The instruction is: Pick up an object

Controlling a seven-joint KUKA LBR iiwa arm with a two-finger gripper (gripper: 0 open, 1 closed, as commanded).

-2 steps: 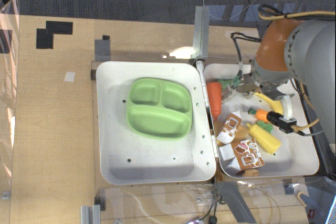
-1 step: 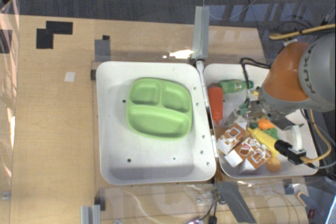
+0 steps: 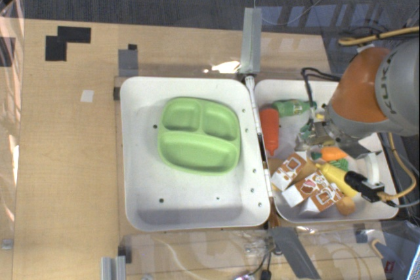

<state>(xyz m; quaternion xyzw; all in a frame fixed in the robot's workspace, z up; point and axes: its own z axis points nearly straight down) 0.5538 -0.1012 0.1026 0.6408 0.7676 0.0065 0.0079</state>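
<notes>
The right bin (image 3: 387,210) holds a heap of toy food. A red-orange carrot-shaped piece (image 3: 269,127) lies along its left wall, with a green bottle (image 3: 289,107) behind it. Two small printed cartons (image 3: 289,173) (image 3: 316,191), a yellow piece with a black tip (image 3: 341,179), a small orange piece (image 3: 333,154) and a brown lump (image 3: 346,206) crowd the front. My gripper (image 3: 315,132) hangs low over the bin's middle, just right of the green bottle and above the cartons. The arm's orange band (image 3: 357,92) hides the bin's back right part.
The left bin (image 3: 141,200) bears a green divided plate (image 3: 197,134) near its middle. A metal post (image 3: 251,42) stands behind the seam between the bins. Cables run along the bench's right side and back. Bare wooden benchtop spreads to the left.
</notes>
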